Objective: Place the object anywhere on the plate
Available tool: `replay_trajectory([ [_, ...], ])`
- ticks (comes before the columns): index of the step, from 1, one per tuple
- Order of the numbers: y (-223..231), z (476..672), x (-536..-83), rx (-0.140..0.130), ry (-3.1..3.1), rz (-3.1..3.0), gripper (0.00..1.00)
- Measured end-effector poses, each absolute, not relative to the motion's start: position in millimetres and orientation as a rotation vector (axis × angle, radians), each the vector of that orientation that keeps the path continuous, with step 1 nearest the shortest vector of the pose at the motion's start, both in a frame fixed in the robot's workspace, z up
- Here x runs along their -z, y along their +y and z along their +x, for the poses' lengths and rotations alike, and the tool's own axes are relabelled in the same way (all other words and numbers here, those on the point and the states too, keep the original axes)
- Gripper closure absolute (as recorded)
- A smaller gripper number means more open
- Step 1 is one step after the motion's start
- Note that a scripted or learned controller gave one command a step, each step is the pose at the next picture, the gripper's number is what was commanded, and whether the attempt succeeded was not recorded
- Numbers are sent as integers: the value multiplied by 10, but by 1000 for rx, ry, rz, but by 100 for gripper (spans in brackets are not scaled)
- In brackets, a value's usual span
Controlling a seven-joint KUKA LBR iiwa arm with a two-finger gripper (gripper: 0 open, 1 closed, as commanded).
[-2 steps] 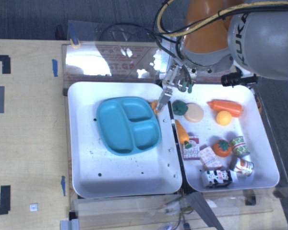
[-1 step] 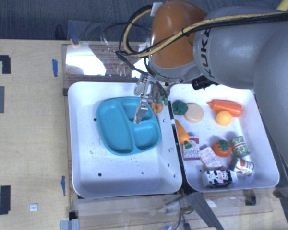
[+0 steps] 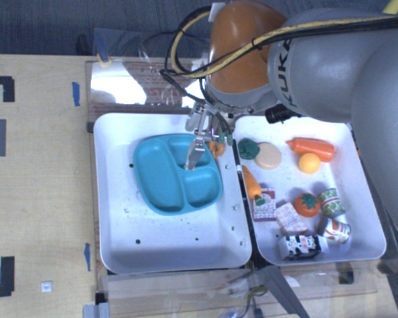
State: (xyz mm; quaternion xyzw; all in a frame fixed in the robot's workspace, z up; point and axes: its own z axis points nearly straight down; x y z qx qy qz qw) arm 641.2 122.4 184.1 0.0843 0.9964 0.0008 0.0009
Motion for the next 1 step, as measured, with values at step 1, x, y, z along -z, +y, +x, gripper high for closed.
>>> replay_trajectory([
  [1, 1461, 6601, -1185, -11, 3114, -98, 0],
])
